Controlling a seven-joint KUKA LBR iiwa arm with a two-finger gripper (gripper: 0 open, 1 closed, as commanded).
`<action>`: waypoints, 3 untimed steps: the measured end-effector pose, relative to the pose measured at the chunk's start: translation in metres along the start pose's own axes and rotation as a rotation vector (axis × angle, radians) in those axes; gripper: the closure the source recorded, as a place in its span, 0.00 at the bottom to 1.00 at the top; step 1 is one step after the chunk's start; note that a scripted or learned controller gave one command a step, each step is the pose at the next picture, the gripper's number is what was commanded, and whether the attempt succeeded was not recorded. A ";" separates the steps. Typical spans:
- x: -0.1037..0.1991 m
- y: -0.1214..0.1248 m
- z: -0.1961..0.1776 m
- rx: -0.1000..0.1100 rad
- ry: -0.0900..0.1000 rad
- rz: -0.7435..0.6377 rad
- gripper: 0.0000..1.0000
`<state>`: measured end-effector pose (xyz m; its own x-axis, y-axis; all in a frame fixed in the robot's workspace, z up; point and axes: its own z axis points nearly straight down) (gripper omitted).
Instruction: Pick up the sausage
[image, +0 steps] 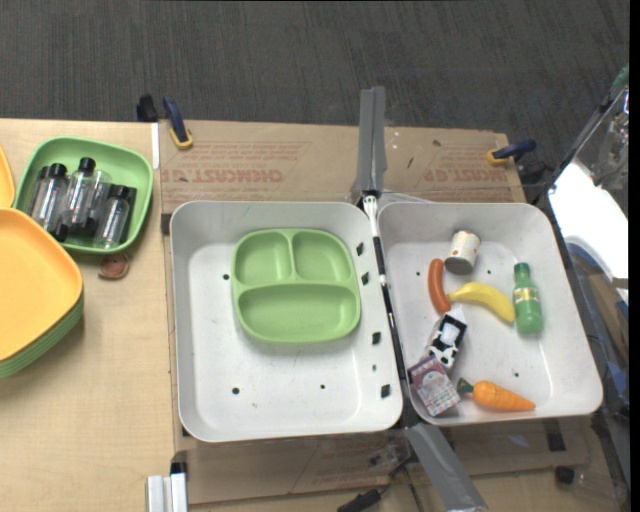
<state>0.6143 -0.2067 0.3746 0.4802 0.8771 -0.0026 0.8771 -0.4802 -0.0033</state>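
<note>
2 white bins, 7 small items, 1 divided plate.

The left bin (200, 400) carries 1 green divided plate (296, 284) with 3 compartments. The right bin (560, 260) carries 7 items: 1 sausage (438, 286), 1 banana (484, 298), 1 carrot (500, 397), 1 green bottle (526, 297), 1 small can (462, 251), 1 black-and-white carton (447, 341) and 1 pink packet (434, 386). On the tabletop (120, 400) to the left: 1 green tray (132, 165) with about 4 dark-capped bottles (80, 203), and 1 stack of orange plates (35, 290), count unclear.

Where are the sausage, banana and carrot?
sausage (438, 286): camera view, middle of its red body.
banana (485, 299): camera view, middle of its yellow curve.
carrot (500, 398): camera view, middle of its orange body.
</note>
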 end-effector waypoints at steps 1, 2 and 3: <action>0.022 0.030 -0.066 -0.001 0.000 0.056 1.00; 0.030 0.035 -0.066 -0.002 0.000 -0.040 1.00; -0.022 -0.044 -0.065 -0.001 0.000 -0.170 1.00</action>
<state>0.5650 -0.2045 0.4403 0.3250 0.9457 -0.0017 0.9457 -0.3250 -0.0031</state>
